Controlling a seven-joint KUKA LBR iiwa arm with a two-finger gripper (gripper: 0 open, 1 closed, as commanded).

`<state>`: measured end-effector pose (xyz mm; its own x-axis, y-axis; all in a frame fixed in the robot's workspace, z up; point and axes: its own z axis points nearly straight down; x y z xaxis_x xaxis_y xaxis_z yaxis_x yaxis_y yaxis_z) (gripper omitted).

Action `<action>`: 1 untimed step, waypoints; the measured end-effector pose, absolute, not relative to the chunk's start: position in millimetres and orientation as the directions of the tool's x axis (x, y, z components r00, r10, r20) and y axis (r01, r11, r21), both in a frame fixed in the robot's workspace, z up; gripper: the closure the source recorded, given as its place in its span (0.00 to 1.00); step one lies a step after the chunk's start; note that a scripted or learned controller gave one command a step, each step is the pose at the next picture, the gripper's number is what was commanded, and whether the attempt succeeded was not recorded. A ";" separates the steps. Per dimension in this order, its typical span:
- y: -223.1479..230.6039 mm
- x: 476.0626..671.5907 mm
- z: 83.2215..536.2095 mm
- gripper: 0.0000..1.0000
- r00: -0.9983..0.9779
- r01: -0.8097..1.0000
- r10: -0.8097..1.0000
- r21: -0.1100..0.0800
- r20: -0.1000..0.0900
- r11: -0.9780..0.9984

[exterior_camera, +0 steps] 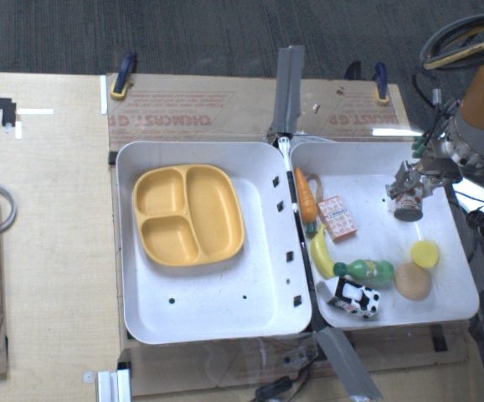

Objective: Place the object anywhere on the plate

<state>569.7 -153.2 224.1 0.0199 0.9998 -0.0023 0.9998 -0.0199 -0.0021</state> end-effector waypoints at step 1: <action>-153.2 569.7 224.2 0.00 0.020 1.000 1.000 -0.002 -0.002 -0.020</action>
